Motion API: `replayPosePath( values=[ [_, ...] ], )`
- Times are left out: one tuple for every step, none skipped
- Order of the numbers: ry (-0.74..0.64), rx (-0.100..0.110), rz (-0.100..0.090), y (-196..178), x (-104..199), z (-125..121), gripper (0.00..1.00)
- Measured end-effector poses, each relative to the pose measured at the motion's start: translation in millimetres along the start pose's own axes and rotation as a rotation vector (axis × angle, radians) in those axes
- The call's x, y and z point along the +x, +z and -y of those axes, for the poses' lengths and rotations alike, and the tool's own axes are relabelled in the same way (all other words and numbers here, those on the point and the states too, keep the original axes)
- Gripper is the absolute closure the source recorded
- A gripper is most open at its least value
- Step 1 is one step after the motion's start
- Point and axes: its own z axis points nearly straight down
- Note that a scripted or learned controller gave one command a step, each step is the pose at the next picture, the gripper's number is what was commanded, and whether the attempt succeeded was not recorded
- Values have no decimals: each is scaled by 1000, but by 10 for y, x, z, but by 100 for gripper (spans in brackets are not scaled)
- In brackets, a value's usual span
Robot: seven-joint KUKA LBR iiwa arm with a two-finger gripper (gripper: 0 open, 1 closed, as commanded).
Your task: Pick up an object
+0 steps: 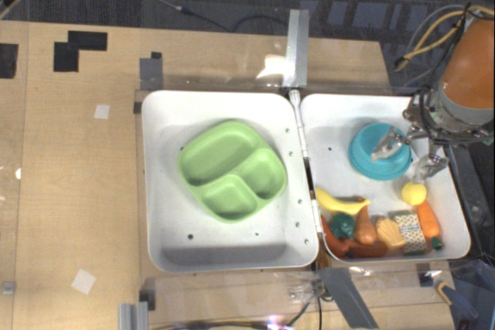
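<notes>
nothing has been lifted yet, as far as the view shows: every object lies on a bin floor, and the task is at its approach stage, with the grasp and the lift both left to do.

the arm (468, 73) comes in at the right edge of the frame, its orange band above the upper right corner of the right bin (332, 116). the gripper (414, 151) hangs over that bin's upper right part, with one metal finger reaching left over the blue bowl (379, 153) and another pointing down toward the yellow lemon (415, 193). the fingers (389, 144) look spread fairly wide, with nothing between them; i judge that from the slanted view, so it is not certain.

the likeliest target is the blue bowl, which sits in the upper middle of the right bin, directly beneath and just left of the fingers. whether a fingertip touches its rim cannot be told. the lemon lies just below the gripper, close by.

the other toys crowd the bin's lower edge: a banana (340, 203), a carrot (428, 220), a brown piece (366, 228), and more packed tightly, well below the fingers.

the left bin (162, 166) holds a green divided plate (232, 170), tilted, well apart from the gripper across the frame's middle. both bins rest on the wooden desk (69, 182).
</notes>
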Motion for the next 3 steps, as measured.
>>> replayPosePath(
  values=[
    [-101, 7, 1, 904, -28, -50, 0],
    [-41, 4, 3, 916, -466, 93, 0],
    [28, 3, 3, 922, -850, 162, 0]
  ],
)
